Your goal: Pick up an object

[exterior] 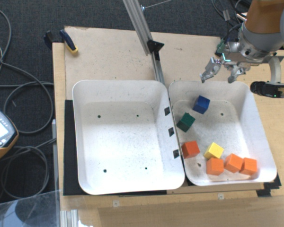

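The gripper [220, 73] is hovering over the right bin's [264, 141] far rim, fingers [208, 73] spread and carrying nothing. The blue block [201, 104] is sitting just at its seven o'clock, untouched, so the whole pick is looking undone.

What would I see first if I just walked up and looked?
Probably the bright blocks in the right bin: a blue block and green block near the middle, a yellow block and four orange ones along the near edge. Next, the gripper, open, hanging above that bin's far rim. The left bin sits beside it.
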`<state>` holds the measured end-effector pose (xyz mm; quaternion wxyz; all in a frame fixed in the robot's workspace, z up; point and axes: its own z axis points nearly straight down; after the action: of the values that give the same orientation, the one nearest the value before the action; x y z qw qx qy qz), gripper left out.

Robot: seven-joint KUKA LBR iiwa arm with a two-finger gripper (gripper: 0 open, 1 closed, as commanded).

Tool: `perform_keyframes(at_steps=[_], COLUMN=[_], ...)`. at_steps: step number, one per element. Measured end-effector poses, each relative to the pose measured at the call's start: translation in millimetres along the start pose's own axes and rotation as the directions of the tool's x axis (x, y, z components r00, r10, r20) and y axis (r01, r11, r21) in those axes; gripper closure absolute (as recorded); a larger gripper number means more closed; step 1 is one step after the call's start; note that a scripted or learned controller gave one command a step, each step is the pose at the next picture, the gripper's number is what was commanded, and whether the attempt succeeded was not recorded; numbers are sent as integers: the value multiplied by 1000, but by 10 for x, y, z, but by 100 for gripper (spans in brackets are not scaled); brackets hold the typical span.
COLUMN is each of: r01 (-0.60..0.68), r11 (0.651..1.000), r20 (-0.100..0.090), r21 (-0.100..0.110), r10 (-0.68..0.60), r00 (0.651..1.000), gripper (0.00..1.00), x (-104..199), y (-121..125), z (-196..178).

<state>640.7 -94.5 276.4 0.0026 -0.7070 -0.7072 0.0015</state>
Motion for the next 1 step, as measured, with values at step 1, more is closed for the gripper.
perform_keyframes(at_steps=[1], r01=[1], r11=[1000], r20=[1], r21=[-5], r10=[-1], r00=[1000], gripper=[0], x=[1], y=[7], z=[-31])
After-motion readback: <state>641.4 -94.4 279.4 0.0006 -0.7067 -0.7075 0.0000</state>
